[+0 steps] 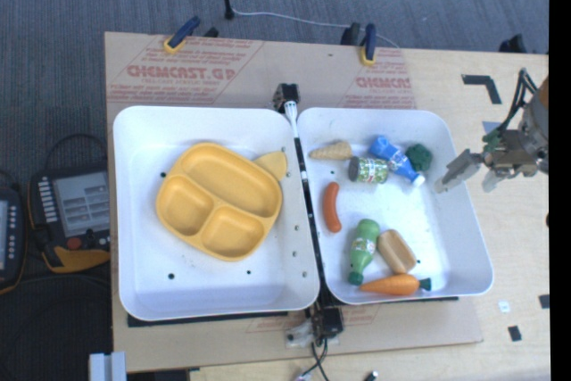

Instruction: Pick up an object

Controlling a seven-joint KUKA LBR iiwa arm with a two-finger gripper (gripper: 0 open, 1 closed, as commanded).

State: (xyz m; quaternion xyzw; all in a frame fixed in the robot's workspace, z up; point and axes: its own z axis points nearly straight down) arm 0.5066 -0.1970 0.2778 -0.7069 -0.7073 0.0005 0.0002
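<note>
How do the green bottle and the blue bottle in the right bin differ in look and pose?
The green bottle lies toward the near side of the right bin, beside a bread roll; the blue bottle lies at the far side, next to a small can. The green one points almost straight along the bin, the blue one slants. Both lie flat, untouched.

Bright, even overhead light, slightly cool. White bins (134, 192) left of the claw (477, 169) nearly blown out, with faint glare along rims. Soft, short shadows under toys and tray. Mild softness throughout; claw itself blurred at the frame's right. Carpet beyond the worktop (268, 76) darker, grainy. Little edge distortion noticeable.
</note>
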